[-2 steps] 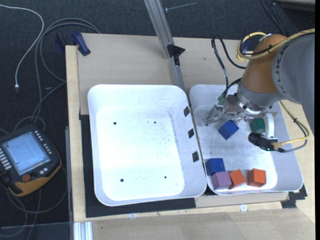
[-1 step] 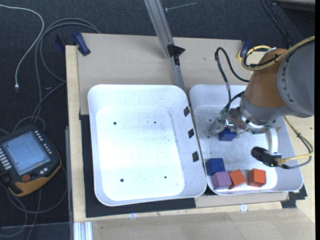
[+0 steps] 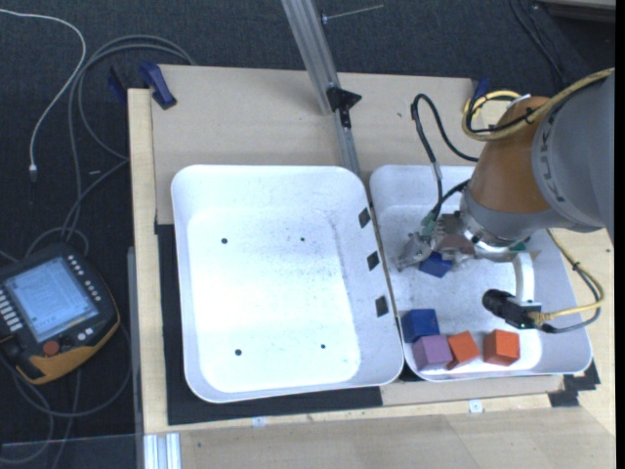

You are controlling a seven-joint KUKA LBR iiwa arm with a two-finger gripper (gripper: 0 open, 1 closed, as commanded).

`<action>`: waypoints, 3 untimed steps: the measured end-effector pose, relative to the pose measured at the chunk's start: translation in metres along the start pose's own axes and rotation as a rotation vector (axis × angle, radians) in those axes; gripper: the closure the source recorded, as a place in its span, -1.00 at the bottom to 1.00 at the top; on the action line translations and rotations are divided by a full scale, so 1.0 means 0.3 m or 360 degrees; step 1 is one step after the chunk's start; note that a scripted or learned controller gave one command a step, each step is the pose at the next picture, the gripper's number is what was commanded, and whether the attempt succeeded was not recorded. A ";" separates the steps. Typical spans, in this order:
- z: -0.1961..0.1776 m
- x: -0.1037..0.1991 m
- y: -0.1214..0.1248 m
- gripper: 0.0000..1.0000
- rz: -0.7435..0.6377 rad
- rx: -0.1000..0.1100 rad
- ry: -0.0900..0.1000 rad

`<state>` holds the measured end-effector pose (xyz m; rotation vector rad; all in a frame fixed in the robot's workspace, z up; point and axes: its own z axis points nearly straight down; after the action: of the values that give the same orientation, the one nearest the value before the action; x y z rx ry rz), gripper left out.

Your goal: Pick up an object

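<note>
Gripper (image 3: 422,252) low in the right bin (image 3: 557,262), over a blue block (image 3: 437,266).
Fingers' spread: I cannot tell. The block looks light, rigid, smooth; best pinched across flat opposite faces.

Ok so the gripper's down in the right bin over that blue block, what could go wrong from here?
The gripper sits right at a blue block, but the view does not show the block between its fingers, so the arm may lift with nothing.

The other blue block, purple block and two orange blocks are packed along the right bin's near wall, so later picks there could jam or nudge neighbours.
</note>
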<state>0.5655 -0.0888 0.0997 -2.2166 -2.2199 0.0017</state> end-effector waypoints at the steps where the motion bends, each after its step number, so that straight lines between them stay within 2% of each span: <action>1: -0.037 -0.001 0.003 1.00 0.0002 -0.0006 0.0000; 2: -0.095 0.016 -0.235 1.00 0.0004 0.0003 0.0000; 3: -0.487 0.055 -0.263 1.00 -0.0002 -0.0022 -0.0005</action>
<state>0.4871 -0.0727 0.2462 -2.2234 -2.2301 -0.0104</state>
